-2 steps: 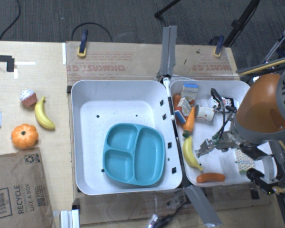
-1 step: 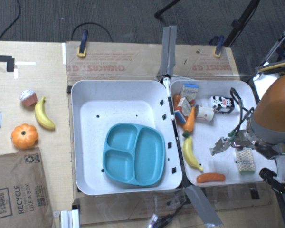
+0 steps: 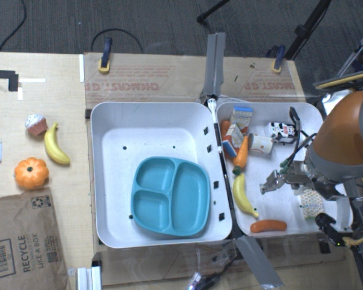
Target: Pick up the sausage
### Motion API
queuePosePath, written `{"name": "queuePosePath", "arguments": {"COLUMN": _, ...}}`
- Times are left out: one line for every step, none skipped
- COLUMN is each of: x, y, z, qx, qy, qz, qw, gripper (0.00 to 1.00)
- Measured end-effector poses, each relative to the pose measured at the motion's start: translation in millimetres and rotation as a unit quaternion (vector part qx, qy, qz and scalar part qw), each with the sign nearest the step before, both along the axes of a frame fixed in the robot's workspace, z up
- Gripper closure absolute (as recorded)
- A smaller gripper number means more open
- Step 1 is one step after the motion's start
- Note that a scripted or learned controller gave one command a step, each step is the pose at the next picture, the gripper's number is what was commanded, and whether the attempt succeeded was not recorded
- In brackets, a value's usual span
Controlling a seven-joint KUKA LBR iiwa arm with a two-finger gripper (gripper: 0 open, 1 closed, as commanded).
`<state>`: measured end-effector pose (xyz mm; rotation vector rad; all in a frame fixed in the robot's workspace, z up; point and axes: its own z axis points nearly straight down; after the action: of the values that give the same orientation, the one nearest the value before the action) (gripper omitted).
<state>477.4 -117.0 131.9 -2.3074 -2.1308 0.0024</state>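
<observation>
The sausage (image 3: pixel 268 226) is orange-red and lies flat near the front wall of the right bin (image 3: pixel 290 110). My gripper (image 3: pixel 276 176) hangs over the middle of that bin, above and slightly behind the sausage, clear of it. Its fingers (image 3: pixel 266 187) are spread open with nothing between them. The arm with its orange band (image 3: pixel 349 132) covers the right side of the bin.
Left of the gripper in the right bin are a banana (image 3: pixel 244 195) and a carrot (image 3: pixel 241 153); a white cup (image 3: pixel 261 145), a cow-patterned toy (image 3: pixel 281 130) and a box (image 3: pixel 242 116) lie behind it. A pale wrapped item (image 3: pixel 311 203) sits under the wrist. The left bin (image 3: pixel 109 162) holds a blue divided plate (image 3: pixel 171 196).
</observation>
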Motion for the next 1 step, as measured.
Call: {"name": "queuePosePath", "arguments": {"x": -1.3, "y": 7.7, "z": -22.5, "qx": 0.0008, "qy": 0.002, "qz": -0.062, "qw": 0.9980, "gripper": 0.00}}
